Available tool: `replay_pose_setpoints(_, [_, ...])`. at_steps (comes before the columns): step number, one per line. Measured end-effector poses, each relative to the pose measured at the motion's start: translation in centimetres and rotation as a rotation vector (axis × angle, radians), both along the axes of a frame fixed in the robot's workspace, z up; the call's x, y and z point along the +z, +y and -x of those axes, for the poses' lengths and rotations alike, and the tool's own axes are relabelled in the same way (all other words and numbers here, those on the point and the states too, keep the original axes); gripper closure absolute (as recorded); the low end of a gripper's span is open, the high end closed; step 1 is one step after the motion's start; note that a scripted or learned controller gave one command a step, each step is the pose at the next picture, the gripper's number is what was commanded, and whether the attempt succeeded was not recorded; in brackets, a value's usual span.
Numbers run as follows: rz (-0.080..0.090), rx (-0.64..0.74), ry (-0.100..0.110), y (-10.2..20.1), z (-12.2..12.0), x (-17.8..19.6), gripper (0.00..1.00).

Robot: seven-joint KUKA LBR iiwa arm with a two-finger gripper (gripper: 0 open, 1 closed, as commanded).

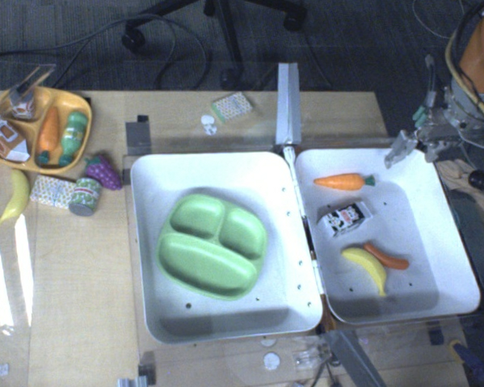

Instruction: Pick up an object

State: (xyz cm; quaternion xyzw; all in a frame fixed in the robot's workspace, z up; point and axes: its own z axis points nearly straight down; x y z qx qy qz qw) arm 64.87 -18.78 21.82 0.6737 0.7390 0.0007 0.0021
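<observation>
We see a small black-and-white carton (343,218) in the right bin (446,218), its print too small to read, below a carrot (339,181); the gripper (403,146) hangs at the bin's upper rim, state unclear

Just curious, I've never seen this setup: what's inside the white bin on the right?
The right bin holds a carrot, a small black-and-white carton, a banana and an orange sausage-like toy touching it. Nothing looks buried underneath them.

No legible text, the small carton's (343,218) print too blurred
</observation>
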Motion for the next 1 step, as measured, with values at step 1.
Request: replay_pose_setpoints(1, [0.000,0.000,0.000,-0.01,0.00,-0.01,0.00])
